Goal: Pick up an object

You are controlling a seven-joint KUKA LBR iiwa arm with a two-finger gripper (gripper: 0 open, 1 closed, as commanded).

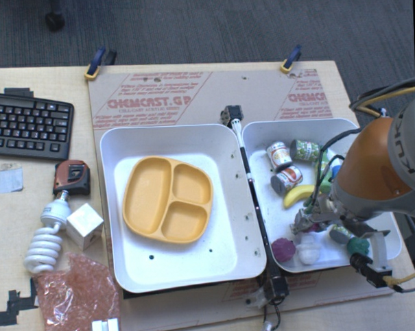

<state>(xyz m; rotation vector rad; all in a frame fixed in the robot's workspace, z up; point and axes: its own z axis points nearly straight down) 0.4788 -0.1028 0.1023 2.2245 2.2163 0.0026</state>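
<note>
The right bin [261, 135] holds two small tin cans [279, 153] [288, 179], a green can [305, 150], a yellow banana [297, 194], a purple ball [282, 248], a white lump [308, 251] and a teal object [358, 244]. My gripper [310, 221] hangs low over the front half of this bin, just below the banana and above the white lump. The orange band of the arm [369, 168] covers the bin's right side and whatever lies under it.
The left bin [114, 220] holds a yellow divided plate [168, 199]. On the bench to the left lie a keyboard [27, 124], a tape measure [72, 177], a spiral light bulb [46, 240], a white cube [85, 224] and a pink bag [74, 297].
</note>
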